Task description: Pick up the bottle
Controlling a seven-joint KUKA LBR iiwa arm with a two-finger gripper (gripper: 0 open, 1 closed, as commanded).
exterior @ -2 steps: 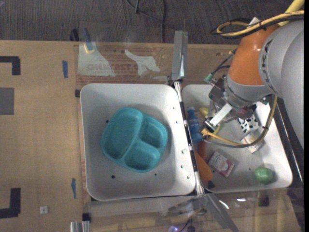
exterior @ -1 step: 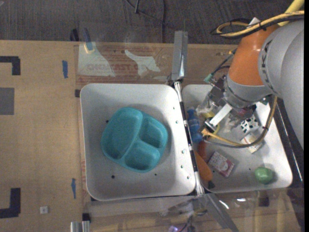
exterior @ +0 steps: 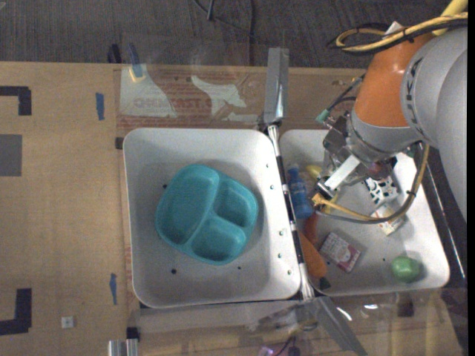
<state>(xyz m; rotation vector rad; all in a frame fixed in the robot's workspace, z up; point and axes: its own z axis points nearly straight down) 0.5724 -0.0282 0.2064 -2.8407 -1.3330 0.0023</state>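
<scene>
Camera view: grey two-finger pincer (exterior: pixel 332 184) hangs over right white bin (exterior: pixel 434 262); can't tell its state, wrist blocks it. Slim blue plastic bottle (exterior: pixel 300 193) lies just left of pincer, along bin wall, prob. awkward approach. Orange carrot-like piece (exterior: pixel 312 254) below-left.

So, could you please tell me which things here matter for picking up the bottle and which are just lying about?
For the job:
- bottle, blue, along the right bin's left wall
- gripper, above that bin
- right bin

Just lying about:
- teal tray in the left bin
- carrot
- green ball
- pink packet
</scene>
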